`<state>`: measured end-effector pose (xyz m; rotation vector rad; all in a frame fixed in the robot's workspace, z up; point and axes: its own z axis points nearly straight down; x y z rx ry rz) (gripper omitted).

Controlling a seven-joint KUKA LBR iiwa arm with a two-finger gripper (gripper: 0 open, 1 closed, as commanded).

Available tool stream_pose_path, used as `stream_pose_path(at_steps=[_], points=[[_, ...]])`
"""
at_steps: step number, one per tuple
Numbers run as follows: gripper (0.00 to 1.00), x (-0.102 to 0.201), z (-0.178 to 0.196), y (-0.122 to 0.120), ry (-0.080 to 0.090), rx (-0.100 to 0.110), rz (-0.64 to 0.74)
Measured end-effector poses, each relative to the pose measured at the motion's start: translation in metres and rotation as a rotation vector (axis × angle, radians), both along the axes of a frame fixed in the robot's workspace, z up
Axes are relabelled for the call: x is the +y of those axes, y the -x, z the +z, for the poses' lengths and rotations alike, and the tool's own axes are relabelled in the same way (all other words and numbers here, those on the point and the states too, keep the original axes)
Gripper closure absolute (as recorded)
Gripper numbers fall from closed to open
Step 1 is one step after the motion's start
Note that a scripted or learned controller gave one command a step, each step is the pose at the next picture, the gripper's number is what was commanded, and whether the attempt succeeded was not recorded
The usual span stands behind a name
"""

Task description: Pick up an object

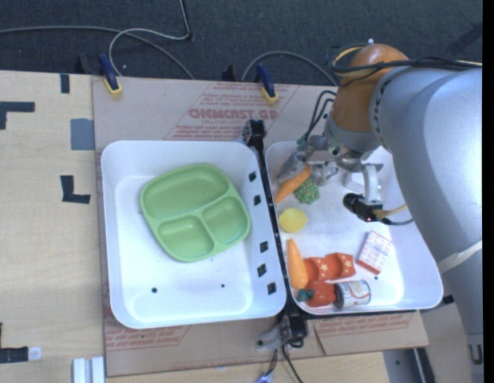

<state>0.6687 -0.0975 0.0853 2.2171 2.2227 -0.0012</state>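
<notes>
A light wooden bench [39, 238] carries a brown cardboard sheet [207, 114]. Behind it lies dark grey carpet [231, 14] with thin cables [151, 34].

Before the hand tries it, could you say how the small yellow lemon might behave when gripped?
The lemon looks round and smooth, so it may roll or slip aside. It sits free on the bin floor, clear of the carrot, so a nudge would probably send it off.

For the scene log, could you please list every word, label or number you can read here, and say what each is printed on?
"CHEMCAST" followed by what looks like "GP", in red: on the brown protective sheet behind the bins; the other red print on it is too faint to read.
Small red-and-white box in the right bin: print too small to read.
Can label: blurred, unreadable.
</notes>
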Motion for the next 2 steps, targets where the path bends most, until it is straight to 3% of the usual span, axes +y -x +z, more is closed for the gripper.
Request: stream_pose_path(at_steps=[2], points=[[0.0, 0.0008, 0.0, 0.0, 0.0, 0.001, 0.0]])
